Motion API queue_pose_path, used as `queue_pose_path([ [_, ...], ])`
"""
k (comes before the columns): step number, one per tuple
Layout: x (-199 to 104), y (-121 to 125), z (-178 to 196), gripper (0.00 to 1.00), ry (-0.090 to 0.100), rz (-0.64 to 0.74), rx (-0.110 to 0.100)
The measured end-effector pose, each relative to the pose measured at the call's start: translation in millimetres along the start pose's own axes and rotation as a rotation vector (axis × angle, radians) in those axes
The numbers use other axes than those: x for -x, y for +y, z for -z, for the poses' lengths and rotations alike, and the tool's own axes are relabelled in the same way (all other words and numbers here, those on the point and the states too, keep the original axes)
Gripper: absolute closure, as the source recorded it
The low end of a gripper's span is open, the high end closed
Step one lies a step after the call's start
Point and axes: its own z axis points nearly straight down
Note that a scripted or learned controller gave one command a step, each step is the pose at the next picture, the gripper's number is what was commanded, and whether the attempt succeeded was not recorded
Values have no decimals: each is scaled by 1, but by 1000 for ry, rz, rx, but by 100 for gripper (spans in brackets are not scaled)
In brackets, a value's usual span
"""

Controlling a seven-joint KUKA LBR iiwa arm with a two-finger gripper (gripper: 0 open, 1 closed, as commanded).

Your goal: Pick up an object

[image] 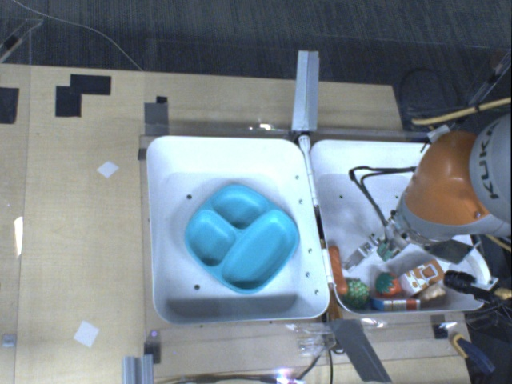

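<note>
My gripper [374, 249] hangs low in the right bin [352, 162], below the arm's orange band [445, 184]. Several small objects lie just in front of it along the bin's near wall. An orange carrot-shaped piece [334, 266] lies by the left wall, with a bumpy green and yellow piece [357, 292] beside it. A small green and orange ball [386, 282] sits right under the gripper's near side. A white and orange box [422, 277] and a red and blue marker [398, 302] lie further right. Nothing shows in the gripper's grasp.
The left bin [168, 214] holds a blue divided plate [242, 236]. A black cable [370, 184] loops across the far part of the right bin. A metal divider post [305, 90] stands between the bins at the back. The arm covers the right bin's right side.
</note>
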Motion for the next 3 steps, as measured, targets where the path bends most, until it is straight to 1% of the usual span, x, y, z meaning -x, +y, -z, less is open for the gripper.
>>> queue_pose_path([
  [1,79,80,-6,0,-4,11,3],
  [2,14,33,22,0,1,132,-1],
  [3,9,-25,-3,0,-6,-23,8],
])
